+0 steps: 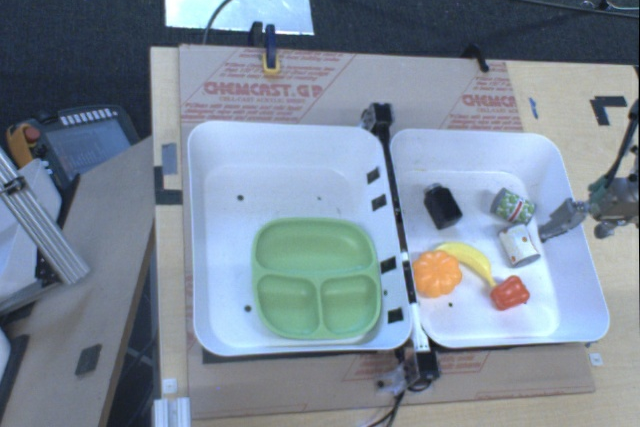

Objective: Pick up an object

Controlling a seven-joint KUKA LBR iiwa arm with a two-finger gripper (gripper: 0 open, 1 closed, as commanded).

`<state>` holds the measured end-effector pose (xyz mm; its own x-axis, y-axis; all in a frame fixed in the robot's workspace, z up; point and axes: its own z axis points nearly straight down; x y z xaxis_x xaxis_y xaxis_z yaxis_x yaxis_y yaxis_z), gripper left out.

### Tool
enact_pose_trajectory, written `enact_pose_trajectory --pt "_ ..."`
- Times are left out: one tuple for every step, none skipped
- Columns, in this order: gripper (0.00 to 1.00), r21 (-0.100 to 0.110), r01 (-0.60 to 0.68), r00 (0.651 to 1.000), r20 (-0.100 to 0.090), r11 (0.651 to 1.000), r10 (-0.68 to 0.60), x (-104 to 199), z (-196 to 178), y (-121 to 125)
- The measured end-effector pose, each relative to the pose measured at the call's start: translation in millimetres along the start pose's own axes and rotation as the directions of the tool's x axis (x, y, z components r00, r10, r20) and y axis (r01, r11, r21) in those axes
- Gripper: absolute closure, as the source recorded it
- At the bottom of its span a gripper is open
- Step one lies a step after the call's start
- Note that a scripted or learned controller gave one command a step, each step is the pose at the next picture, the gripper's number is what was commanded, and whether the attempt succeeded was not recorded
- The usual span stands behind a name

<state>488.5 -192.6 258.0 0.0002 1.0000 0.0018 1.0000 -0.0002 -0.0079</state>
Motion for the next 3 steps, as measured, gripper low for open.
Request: enact_pose_trajectory --pt "0.0 -0.01 0.004 1.0 0.003 1.0 -0.004 1 -5 2" --pt "0.0 -0.008 0.002 1.0 0.001 1.0 -0.002 7 38 4" --pt "0.0 -0.006 0.001 1.0 0.001 1.0 -0.001 4 81 2"
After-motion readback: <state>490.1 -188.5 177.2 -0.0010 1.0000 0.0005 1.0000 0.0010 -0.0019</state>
